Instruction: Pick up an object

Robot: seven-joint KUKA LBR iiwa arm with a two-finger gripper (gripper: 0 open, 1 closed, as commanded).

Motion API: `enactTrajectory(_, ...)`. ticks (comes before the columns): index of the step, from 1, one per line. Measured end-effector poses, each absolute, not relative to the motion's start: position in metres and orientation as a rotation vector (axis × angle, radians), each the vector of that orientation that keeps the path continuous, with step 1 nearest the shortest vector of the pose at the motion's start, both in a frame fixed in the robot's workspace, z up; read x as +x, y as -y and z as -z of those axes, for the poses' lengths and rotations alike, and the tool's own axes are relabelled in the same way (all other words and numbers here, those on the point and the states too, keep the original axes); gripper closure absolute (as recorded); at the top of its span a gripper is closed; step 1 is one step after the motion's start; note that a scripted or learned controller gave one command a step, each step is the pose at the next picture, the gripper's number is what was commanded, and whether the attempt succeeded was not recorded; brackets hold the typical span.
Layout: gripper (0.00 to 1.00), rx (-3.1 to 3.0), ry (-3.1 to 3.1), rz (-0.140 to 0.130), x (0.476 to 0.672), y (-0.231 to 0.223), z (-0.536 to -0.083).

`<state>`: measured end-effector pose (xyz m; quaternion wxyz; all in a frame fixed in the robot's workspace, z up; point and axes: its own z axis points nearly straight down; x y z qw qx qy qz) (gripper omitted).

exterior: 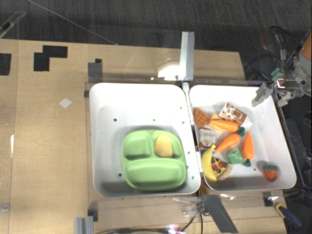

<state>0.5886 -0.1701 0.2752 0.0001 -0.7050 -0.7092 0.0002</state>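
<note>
Orange plastic toy carrots (233,139) lie heaped among toy foods in the right white bin (282,130). The grey two-finger gripper (267,95) hovers at the bin's far corner, holding nothing; how far it is open I cannot tell. Crowding could cause a slipped grasp.

The arm enters at the camera view's right edge, high over the far right corner of the right bin (288,145). The gripper (260,98) hangs above that bin's far right rim, one grey finger slanting down and leftward toward the bin's inside. Cables and a teal fitting cluster at the wrist (287,77) behind it.
</note>
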Motion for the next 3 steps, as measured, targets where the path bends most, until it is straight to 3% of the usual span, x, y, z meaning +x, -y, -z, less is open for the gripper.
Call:
enactTrajectory(1, 0.0, -2.069, 2.361, -0.001, 0.56, 0.148, -0.132)
enactTrajectory(2, 0.0, -1.932, 2.478, 0.001, 0.576, 0.155, -0.143)
enactTrajectory(3, 0.0, -2.007, 2.46, 0.025, 0.607, 0.122, -0.114)
